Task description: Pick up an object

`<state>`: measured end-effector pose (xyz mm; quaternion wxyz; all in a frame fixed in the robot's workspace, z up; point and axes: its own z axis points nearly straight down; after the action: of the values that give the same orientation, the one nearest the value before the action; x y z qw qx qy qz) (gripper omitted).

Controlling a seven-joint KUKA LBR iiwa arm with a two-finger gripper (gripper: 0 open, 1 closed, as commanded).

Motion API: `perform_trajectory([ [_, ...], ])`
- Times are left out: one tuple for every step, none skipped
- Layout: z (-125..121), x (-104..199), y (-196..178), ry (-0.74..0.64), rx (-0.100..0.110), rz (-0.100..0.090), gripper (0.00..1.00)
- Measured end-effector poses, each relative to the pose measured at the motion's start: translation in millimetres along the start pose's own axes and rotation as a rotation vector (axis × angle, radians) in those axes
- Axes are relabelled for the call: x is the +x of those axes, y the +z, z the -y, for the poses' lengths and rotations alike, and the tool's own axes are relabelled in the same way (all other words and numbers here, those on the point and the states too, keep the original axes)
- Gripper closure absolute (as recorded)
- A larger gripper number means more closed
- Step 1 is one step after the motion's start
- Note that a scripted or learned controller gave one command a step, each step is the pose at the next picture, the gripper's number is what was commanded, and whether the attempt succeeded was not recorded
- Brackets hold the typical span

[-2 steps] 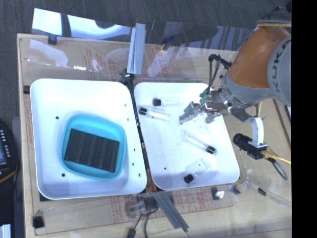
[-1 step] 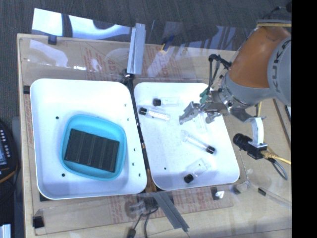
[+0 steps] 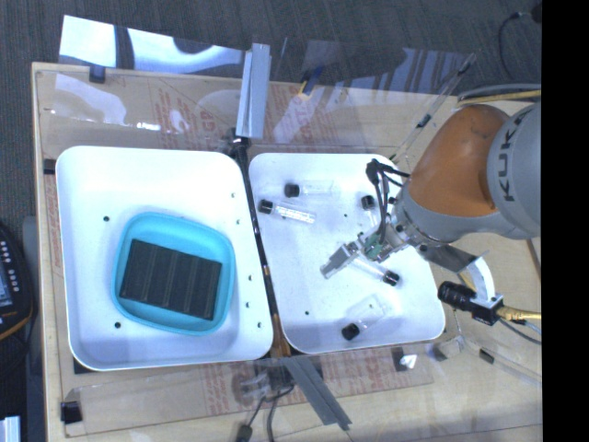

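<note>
Landmark: the right bin, the white one I reach into; every place below is told from it.
Task's things: several small clear vials with black caps lie scattered on the right bin's floor, all well apart from one another.
Vial at the front: a clear vial lies near the bin's front rim, its black cap toward the front left.
Vial at the back left: a second vial lies toward the bin's back left, with a black cap at its left end.
Vial at the back: a third vial lies near the back wall, its dark cap on the left.
Vial by me: a fourth vial lies just in front of my wrist, black cap at its right end.
My gripper: my gripper is low over the bin's middle, pointing left; I cannot tell how far apart it stands, and I see nothing held in it.
In the way: black cables loop beside my wrist over the bin's back right.
Left bin: the left bin touches the right bin's left wall and holds a blue tray with a dark ribbed block inside.
Worktop: the worktop carries both bins under clear sheeting.
Writing: "KU" reads on my grey arm, to the right of the bin.
</note>
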<state>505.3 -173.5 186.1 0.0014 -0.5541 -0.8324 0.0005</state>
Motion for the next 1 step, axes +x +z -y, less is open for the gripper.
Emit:
perform_trajectory([
  [40.2, -23.8, 16.2, -0.475, -0.001, 0.002, 0.0],
])
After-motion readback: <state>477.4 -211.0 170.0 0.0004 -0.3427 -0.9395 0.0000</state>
